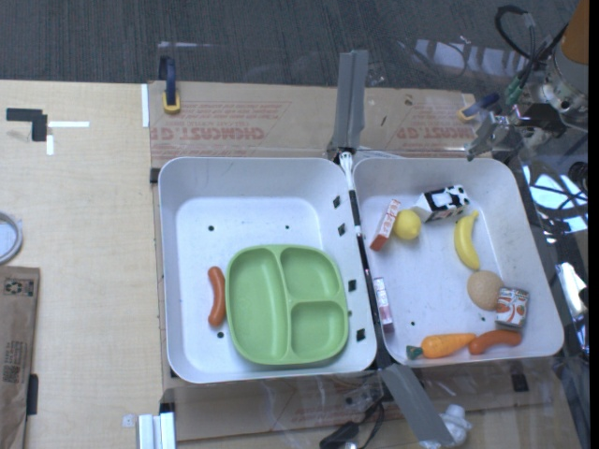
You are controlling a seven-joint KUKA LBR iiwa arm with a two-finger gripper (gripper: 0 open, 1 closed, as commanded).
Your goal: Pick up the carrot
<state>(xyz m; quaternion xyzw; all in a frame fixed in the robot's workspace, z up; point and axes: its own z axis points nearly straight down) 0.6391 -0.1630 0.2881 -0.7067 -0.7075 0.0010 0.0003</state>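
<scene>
The carrot [447,345] is orange with a small green tip at its left end. It lies flat along the near wall of the right bin [527,215]. Touching its right end is a red-orange pepper-like piece [494,340]. My gripper [493,137] hangs at the far right corner of the right bin, above its rim and well away from the carrot. Nothing is visibly held in it.
The right bin also holds a banana [466,238], a lemon [407,224], a red box [385,225], a black-and-white cow toy [445,202], a beige ball [484,289], a small can [512,308] and a packet [382,305]. In the left bin lie a green divided plate [284,303] and a sausage [217,296].
</scene>
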